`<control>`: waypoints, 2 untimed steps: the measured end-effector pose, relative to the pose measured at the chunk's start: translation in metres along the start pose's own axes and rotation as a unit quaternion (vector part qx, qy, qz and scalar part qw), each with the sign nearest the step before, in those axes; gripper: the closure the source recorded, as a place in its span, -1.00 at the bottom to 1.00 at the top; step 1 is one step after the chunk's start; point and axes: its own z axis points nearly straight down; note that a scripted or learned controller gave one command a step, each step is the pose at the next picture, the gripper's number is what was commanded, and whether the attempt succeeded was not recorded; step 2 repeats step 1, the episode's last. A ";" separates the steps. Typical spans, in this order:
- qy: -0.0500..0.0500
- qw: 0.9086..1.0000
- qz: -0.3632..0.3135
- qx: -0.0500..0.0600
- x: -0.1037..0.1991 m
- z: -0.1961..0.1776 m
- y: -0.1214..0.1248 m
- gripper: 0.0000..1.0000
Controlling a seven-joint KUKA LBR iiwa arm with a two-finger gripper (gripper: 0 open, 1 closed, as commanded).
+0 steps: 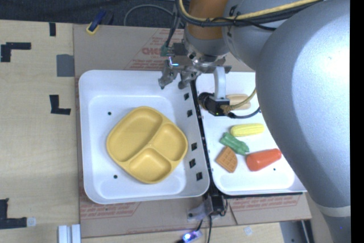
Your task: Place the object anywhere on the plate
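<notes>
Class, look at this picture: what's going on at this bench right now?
A grey robot arm reaches in over two white bins. Its end effector hangs above the back edge of the left bin, which holds a yellow divided plate. The toy foods, a corn cob, carrot and waffle, lie in the right bin. Nothing is on the plate yet.

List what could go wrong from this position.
1. The end effector hangs over the left bin's back edge, apart from the toy food in the right bin; it may reach the yellow plate carrying nothing.
2. The corn, carrot and waffle lie close together, so a grasp could nudge neighbours.
</notes>
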 end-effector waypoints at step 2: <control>-0.001 1.000 0.002 0.001 -0.003 0.001 -0.001 -1.00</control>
